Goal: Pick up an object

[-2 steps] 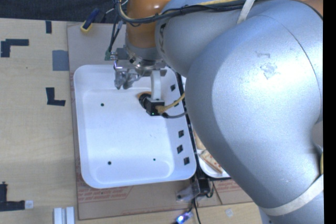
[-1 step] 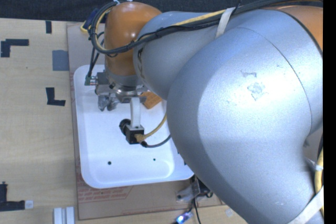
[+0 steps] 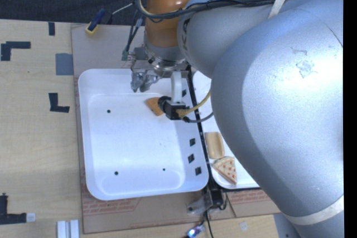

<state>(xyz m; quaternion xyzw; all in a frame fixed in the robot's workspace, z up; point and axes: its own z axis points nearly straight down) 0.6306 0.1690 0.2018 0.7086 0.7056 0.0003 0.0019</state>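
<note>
My gripper [image 3: 142,84] hangs over the back edge of the left white bin [image 3: 100,175], below the orange wrist band. Its two grey fingers point down and stand slightly apart, open, with nothing between them. A small orange-brown piece [image 3: 153,105] lies on the bin floor just in front of the gripper and to its right, apart from the fingertips. A black cable fitting [image 3: 170,108] on the arm sits against that piece's right side and hides part of it.
The grey arm covers most of the right bin [image 3: 218,181]. A tan bread-like piece [image 3: 213,145] and a pizza-slice toy [image 3: 226,170] lie at its left edge. A blue and yellow tool [image 3: 95,22] lies on the bench behind the bins.
</note>
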